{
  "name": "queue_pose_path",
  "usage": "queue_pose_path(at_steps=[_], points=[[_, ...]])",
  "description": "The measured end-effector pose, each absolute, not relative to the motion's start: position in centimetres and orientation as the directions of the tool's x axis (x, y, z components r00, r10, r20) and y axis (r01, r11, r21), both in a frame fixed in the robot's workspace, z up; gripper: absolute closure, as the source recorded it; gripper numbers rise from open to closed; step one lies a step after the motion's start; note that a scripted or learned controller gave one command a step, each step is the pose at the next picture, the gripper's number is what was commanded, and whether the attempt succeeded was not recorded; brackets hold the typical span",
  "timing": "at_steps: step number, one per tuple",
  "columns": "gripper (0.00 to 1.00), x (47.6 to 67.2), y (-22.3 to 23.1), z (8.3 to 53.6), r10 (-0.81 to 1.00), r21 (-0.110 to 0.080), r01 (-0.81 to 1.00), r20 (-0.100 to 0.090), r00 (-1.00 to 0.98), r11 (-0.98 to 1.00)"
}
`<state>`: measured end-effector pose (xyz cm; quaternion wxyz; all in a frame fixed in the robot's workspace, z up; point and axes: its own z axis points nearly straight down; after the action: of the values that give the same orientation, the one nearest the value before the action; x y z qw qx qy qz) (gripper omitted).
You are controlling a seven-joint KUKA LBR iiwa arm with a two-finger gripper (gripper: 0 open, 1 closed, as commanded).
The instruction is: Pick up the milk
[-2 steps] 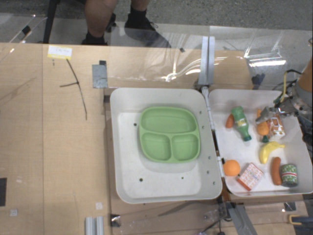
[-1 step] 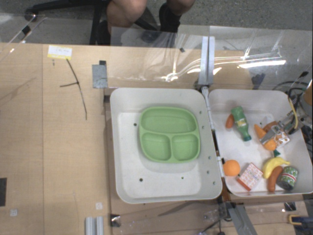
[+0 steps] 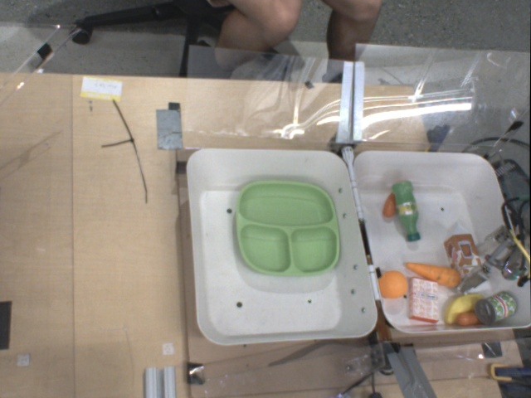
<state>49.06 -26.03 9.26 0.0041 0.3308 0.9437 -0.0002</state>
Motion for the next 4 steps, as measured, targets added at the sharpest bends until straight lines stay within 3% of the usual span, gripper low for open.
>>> queue_pose_path(at_steps=[1, 2, 4], points=[[0.0, 46.3, -24.7, 9.4, 0.562, 0.004, 0.562, -0.018, -0.827, 0.827], [0.0, 45.9, -26.0, 9.2, 0.879, 0.004, 0.879, -0.006, -0.477, 0.477], [0.0, 46.5, -24.6, 9.2, 0.998, 0.006, 0.998, 0.004, 0.062, -0.062]])
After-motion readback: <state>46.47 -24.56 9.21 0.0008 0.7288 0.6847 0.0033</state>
